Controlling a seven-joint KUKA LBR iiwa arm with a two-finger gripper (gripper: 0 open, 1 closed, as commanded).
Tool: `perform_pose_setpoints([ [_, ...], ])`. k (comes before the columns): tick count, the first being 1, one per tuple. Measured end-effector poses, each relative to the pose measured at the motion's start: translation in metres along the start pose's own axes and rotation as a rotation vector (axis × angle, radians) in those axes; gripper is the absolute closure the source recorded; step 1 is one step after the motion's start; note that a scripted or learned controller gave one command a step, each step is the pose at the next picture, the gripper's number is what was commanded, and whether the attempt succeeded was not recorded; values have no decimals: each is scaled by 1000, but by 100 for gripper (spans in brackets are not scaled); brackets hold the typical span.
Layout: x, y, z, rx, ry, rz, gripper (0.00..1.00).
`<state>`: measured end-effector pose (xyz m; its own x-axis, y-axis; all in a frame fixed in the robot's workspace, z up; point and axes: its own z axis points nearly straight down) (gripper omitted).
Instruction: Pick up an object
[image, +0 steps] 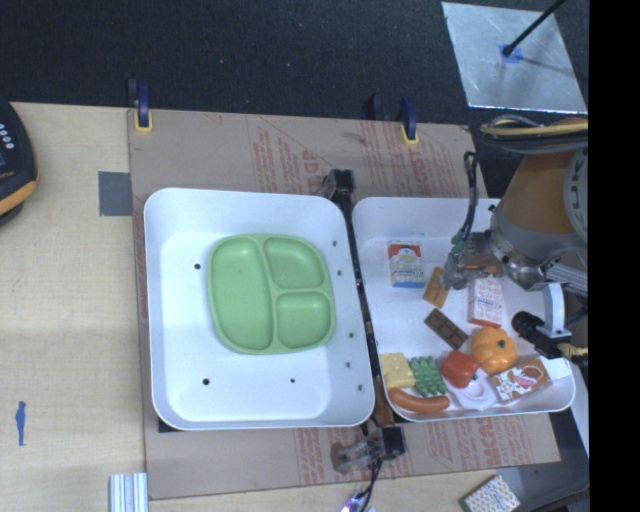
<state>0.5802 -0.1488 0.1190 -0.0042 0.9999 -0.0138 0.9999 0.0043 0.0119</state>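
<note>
The gripper (462, 268) hangs low in the right bin (378, 225) beside a brown block (435, 288) and a small carton (406, 264), jaws' state untellable, so closing between such close-packed pieces may snag two or none.

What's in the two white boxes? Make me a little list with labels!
left bin: green divided plate
right bin: toy food and small packets
toys near front: orange pumpkin, red tomato, hot dog, yellow cheese block, green peas piece
small carton: near the right bin's back
end effector: over the right bin
</note>
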Motion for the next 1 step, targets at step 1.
perform_pose_setpoints([
  [1,0,0,0,1,0,-1,0],
])
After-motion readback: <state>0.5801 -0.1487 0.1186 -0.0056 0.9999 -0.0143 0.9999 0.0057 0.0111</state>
